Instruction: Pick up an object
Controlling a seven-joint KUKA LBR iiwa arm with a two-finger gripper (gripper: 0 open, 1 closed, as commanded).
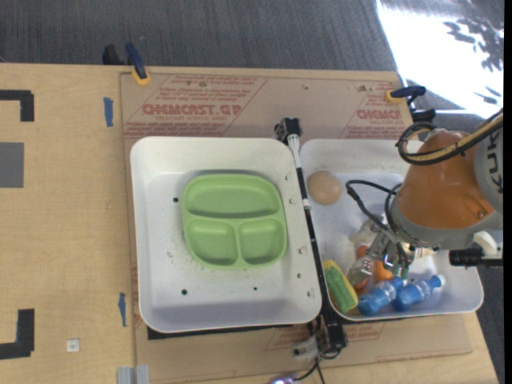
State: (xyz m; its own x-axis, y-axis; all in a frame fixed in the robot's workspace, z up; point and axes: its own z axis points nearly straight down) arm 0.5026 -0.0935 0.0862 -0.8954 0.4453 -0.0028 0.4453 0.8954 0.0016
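Reaching into right bin [468, 298], gripper [384, 256] among blue bottles [400, 294], clutter

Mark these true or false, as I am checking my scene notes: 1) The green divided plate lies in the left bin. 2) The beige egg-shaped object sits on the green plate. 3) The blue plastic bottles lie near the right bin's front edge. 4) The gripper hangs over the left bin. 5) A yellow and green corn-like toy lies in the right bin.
1) True: the green divided plate lies in the left white bin.
2) False: the beige egg-shaped object lies in the right white bin.
3) True: the blue plastic bottles lie there.
4) False: the gripper is over the right bin.
5) True: the yellow and green corn-like toy lies beside the bottles.
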